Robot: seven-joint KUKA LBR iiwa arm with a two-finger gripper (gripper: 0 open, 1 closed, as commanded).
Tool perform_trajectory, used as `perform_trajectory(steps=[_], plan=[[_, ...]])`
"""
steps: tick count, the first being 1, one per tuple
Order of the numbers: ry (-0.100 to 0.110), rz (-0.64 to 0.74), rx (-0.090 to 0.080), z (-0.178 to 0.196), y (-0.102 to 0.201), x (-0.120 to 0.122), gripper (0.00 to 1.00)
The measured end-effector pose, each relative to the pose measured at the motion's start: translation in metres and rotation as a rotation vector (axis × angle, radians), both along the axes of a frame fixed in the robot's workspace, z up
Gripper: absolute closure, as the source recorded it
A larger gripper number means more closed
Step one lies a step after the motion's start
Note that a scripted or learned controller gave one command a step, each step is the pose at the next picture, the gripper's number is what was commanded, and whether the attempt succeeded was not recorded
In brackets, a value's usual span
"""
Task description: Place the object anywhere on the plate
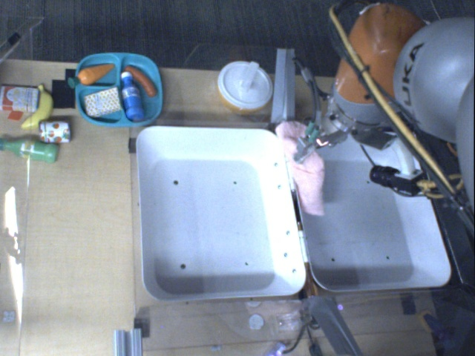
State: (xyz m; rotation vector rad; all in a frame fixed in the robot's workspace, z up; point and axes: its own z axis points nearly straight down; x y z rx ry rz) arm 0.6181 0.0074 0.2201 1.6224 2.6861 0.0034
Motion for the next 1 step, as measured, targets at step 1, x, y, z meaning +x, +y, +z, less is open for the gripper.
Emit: perform_trajectory(steps=[1], plan=[[-0.004,0.403,-0.001,0.0114,0.0565,0.0164,1.0]])
